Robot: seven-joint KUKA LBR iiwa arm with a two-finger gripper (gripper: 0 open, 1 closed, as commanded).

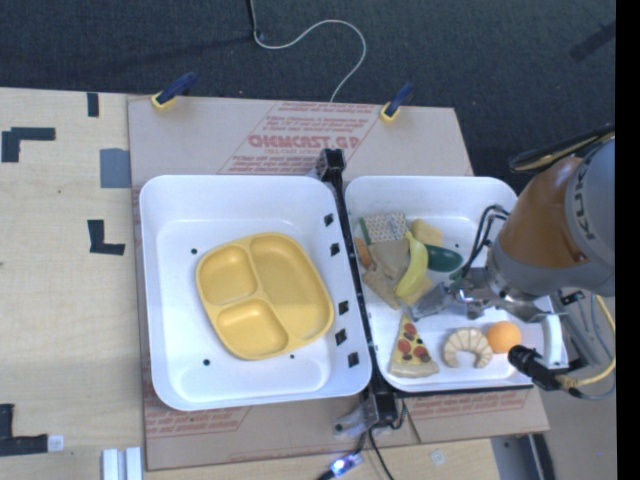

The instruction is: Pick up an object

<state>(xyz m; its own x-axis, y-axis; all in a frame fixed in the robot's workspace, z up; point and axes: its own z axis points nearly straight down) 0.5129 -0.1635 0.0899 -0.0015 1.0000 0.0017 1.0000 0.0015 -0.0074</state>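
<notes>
Arm point(560, 238): cut off at the right edge; hides the right bin's point(440, 190) right wall.
Gripper point(450, 303): tip low among the bin's items, state indistinct.
Green item point(442, 260): partly behind the banana point(414, 271); identity unclear.
Checkered item point(385, 228): too small to identify.
Bench point(60, 218): cropped at left and bottom.

My arm point(555, 233) reaches into the right bin point(455, 190), my gripper point(440, 303) low among the toys, just beside the banana point(413, 270). Below it lie a pizza slice point(411, 348), a croissant point(468, 347) and an orange point(502, 336). A yellow divided plate point(265, 294) sits in the left bin point(170, 298).
</notes>
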